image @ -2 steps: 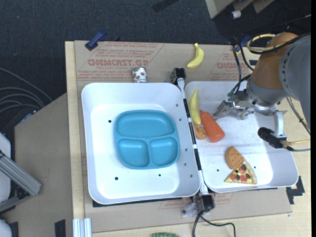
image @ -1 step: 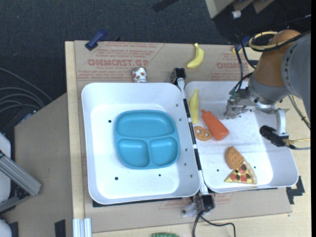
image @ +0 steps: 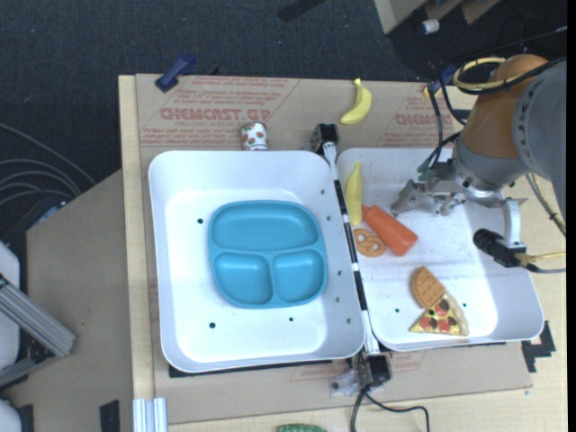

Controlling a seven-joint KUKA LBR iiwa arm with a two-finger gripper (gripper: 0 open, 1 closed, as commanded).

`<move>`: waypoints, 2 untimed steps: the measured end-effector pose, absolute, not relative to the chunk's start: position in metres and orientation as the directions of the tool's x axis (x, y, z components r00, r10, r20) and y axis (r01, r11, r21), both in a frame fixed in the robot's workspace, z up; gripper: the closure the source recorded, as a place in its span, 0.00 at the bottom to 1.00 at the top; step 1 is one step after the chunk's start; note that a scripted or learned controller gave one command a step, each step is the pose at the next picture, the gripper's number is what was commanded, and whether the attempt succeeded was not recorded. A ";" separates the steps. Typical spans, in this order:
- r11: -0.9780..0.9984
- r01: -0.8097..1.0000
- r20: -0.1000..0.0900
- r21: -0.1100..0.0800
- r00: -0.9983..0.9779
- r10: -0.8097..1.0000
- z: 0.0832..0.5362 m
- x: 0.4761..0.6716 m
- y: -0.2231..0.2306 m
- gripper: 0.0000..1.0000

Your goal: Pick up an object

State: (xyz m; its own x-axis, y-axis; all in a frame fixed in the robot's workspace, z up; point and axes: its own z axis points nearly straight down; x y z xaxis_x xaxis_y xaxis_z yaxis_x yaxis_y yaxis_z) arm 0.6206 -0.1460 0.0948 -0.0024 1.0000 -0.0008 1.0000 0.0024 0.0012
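The right bin [image: 513, 309] holds several toy foods. A yellow piece [image: 355, 193] lies along its left wall, with an orange carrot [image: 391, 229] beside it and a small pretzel [image: 368, 241] just below. A brown biscuit [image: 427, 285] and a pizza slice [image: 440, 319] rest near the front. My gripper [image: 427, 200] hangs over the back of this bin, just right of the carrot's upper end. Its fingers are spread, with nothing between them.
The left bin [image: 180, 313] carries a blue divided plate [image: 266, 252]. On the bench behind the bins lie a yellow banana [image: 356, 104], a small spotted object [image: 255, 135] and a blue piece [image: 175, 72]. Clamps sit on the wall between the bins.
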 end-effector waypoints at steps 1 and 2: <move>0.002 1.000 0.000 0.001 -0.002 1.000 0.085 0.661 -0.109 0.00; 0.003 1.000 -0.002 0.003 -0.003 1.000 0.095 0.662 -0.110 1.00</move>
State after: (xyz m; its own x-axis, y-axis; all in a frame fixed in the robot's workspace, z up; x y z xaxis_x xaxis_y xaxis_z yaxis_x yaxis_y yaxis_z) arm 0.6617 -0.1097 0.0953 -0.0027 1.0000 -0.0021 1.0000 0.0027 0.0032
